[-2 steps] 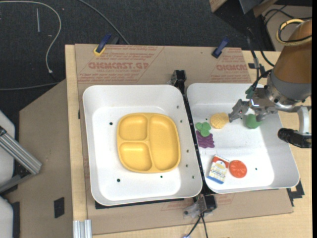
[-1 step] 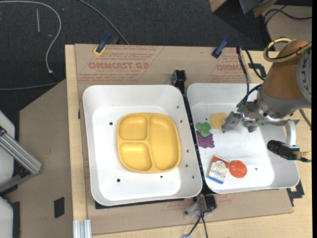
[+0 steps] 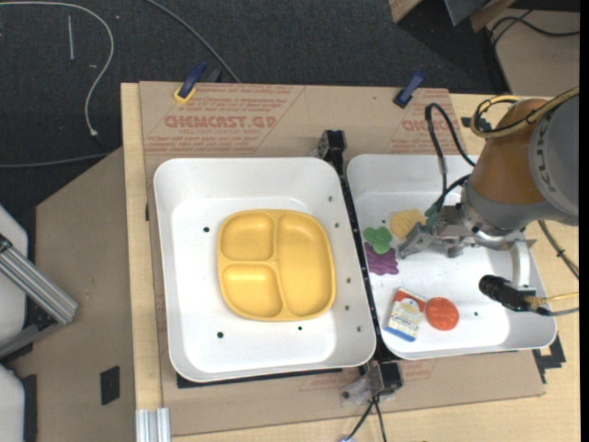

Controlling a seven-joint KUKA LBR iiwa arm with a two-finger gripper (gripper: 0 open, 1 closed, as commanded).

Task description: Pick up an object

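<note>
Toys (image 3: 381, 250) (right bin (image 3: 433, 343)) lie beside gripper (image 3: 414, 239).

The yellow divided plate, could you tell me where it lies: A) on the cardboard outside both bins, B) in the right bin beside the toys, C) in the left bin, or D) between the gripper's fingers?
C: the yellow divided plate lies flat in the middle of the left bin, well apart from the gripper over the right bin.

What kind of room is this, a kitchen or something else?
Probably a robot lab, not a kitchen: a robot arm reaches over two white bins clamped to a cardboard-covered bench, with loose cables on the floor.
</note>
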